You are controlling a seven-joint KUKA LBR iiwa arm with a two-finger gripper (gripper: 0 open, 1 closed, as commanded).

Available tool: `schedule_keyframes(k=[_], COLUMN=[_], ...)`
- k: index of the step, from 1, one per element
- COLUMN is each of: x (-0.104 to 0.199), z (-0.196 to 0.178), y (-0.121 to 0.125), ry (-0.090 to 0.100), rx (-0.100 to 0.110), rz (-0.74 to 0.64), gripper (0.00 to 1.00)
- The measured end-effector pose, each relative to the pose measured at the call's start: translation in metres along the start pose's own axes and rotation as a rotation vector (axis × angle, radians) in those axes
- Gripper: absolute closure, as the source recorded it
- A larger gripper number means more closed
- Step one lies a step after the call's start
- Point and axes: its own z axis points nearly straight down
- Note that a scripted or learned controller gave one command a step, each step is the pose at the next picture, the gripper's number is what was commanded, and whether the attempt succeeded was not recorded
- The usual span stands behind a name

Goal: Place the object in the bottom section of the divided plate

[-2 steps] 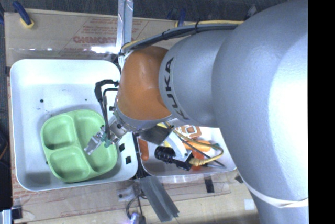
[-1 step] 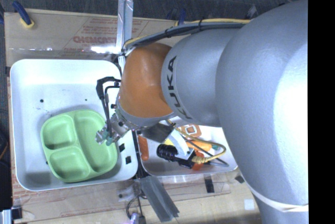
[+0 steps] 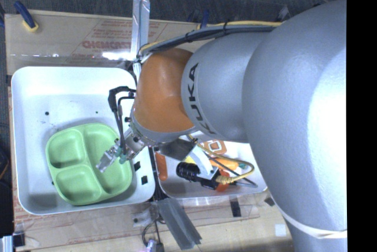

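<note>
A light green divided plate (image 3: pixel 79 183) lies in the left white bin (image 3: pixel 35 98), toward its front. My gripper (image 3: pixel 113 157) hangs over the plate's right side, above the ridge between the upper right and lower right sections. A small teal bit shows at the gripper's tip, too small to say what it is or whether it is held. The grey arm with its orange band (image 3: pixel 162 95) covers the wall between the two bins and most of the right bin.
In the right bin (image 3: pixel 194 195), several small things lie beneath the arm: an orange stick-like piece (image 3: pixel 162 167), an orange and green item (image 3: pixel 231 181) and a patterned packet (image 3: pixel 212 146). A metal post (image 3: pixel 140 27) stands behind the left bin.
</note>
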Motion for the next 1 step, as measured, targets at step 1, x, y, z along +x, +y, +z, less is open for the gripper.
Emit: schedule_keyframes(k=[1], x=[-0.0003], z=[-0.0096], y=[0.0007], ry=[0.0], rx=[0.001], rz=[-0.004], gripper=[1.0])
